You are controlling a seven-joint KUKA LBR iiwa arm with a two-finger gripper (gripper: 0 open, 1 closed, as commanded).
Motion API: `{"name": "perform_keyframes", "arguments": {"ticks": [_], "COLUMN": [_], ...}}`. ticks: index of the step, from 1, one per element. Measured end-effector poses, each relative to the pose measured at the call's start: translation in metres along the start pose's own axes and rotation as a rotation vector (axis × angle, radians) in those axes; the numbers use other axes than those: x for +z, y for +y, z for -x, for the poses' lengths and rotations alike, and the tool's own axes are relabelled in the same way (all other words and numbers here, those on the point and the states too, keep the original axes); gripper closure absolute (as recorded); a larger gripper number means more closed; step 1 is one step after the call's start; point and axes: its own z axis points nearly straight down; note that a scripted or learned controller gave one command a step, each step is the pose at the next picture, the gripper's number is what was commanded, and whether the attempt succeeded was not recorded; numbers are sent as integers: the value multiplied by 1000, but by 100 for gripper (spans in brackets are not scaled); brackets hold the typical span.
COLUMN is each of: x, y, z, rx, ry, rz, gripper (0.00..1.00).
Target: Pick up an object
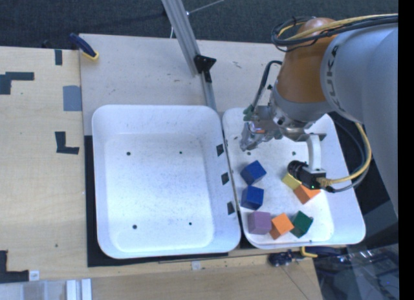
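Even, diffuse overhead light; soft shadows under bin rims; mild overall blur (low resolution); white bins slightly washed out.

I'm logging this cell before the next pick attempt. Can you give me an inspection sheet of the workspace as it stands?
Surface: wooden bench bearing a left bin and a right bin.
Job's things: in the right bin, two blue cubes, purple cube, two orange blocks, green block, yellow block.
Clutter: blue-and-yellow tool on the bench.
End effector: above the right bin's far left part, nothing seen between the fingers.
Cables: yellow and black cables along the arm.
Surroundings: slanted metal pole, dark floor.
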Motion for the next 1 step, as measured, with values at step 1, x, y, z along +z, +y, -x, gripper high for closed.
{"name": "perform_keyframes", "arguments": {"ticks": [1], "x": [-2], "y": [3], "z": [-45], "rx": [0], "ry": [-1], "rz": [1], "gripper": [100]}}
